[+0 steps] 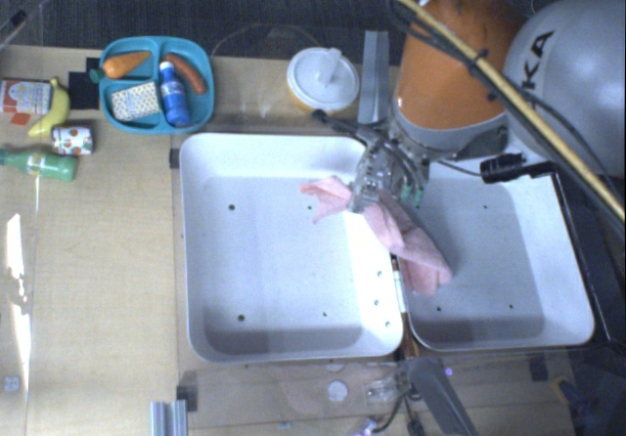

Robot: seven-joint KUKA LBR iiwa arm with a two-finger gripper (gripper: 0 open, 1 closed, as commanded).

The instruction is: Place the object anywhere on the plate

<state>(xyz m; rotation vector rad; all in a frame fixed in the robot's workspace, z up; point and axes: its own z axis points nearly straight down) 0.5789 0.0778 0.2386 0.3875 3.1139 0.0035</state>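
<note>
A pink cloth (pixel 416 253) hangs draped over the wall between the two bins, one end in the left bin and the longer end in the right bin. My gripper (pixel 374 192) sits over the cloth's upper part, shut on it, with pink fabric spilling out on both sides of the fingers. The teal divided plate (pixel 207 82) stands on the bench beyond the left bin's far left corner, well to the left of the gripper. It holds an orange carrot (pixel 127 64), a blue bottle (pixel 174 94) and other toy food.
Left white bin (pixel 264 278) and right white bin (pixel 509 268) sit side by side. A white lidded cup (pixel 323 77) stands behind the left bin. A banana (pixel 54 109), a small can (pixel 71 139) and a green bottle (pixel 39 164) lie at the far left.
</note>
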